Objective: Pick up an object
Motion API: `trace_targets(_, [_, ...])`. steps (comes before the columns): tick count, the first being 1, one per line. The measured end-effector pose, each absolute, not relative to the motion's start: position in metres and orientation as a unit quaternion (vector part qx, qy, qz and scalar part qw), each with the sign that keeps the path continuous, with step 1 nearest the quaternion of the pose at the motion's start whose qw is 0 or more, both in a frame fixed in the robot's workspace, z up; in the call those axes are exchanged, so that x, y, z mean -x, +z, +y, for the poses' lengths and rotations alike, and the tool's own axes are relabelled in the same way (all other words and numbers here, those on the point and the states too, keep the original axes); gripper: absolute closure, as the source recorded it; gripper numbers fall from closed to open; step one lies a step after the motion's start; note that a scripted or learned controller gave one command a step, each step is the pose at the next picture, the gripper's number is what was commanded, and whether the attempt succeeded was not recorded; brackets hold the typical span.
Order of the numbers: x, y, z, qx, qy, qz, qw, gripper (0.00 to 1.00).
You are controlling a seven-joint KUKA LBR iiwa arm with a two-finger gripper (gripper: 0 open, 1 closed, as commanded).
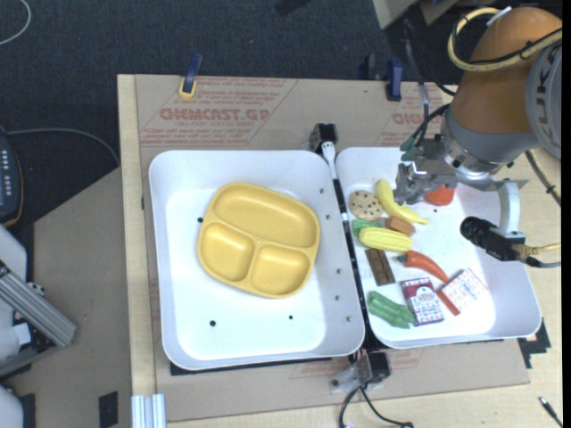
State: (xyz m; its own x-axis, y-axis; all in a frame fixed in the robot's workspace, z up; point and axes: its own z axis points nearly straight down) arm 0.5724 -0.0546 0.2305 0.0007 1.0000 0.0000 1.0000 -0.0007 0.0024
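Observation:
My gripper [411, 184] hangs low over the back of the right bin [517, 306], just above a yellow banana [399, 205]. Whether it touches the banana I cannot tell. A red round piece [441, 195] peeks out right beside the gripper. Around it lie a round cookie [362, 204], a corn cob [384, 238], a small sausage [401, 226], a brown chocolate bar [379, 266], an orange-red pepper [425, 262], a green pepper [389, 308] and two red packets [422, 300] [463, 288].
The left bin [178, 301] holds a yellow divided plate [259, 239]. A black camera or sensor [486, 234] on the arm sticks out over the right bin's right half. Clamps [188, 80] [393, 78] stand at the board's back edge.

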Motion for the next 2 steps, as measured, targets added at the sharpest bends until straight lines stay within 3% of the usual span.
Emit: trace_targets(2, [-0.577,0.215,-0.054,-0.707,-0.0012,0.707,-0.001,1.00])
